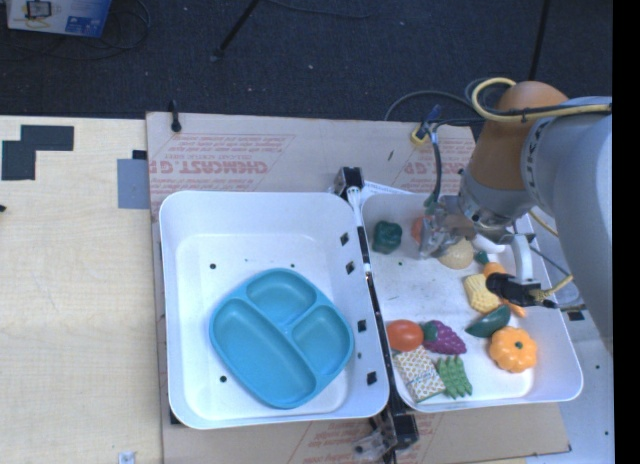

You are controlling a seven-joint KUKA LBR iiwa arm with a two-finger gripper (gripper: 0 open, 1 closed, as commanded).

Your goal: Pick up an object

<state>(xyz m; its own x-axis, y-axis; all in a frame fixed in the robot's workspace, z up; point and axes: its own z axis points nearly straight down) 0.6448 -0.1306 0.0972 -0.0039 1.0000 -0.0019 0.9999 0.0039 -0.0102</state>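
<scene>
Here, grey arm's end effector (437, 237) low in upper part of right white bin (560, 377), finger state unclear. Dark green toy piece (387, 237) just left of it; pale round toy (457, 253) just right-below. Orange toy pumpkin (513, 349) at lower right. Blue divided plastic plate (280, 337) in left white bin (200, 232).

A grey robot arm (545, 167) reaches from the right into the right bin (560, 384), its gripper (436, 237) low among toy foods near a green piece (387, 237); the left bin (200, 222) holds a blue divided plate (281, 336).
</scene>
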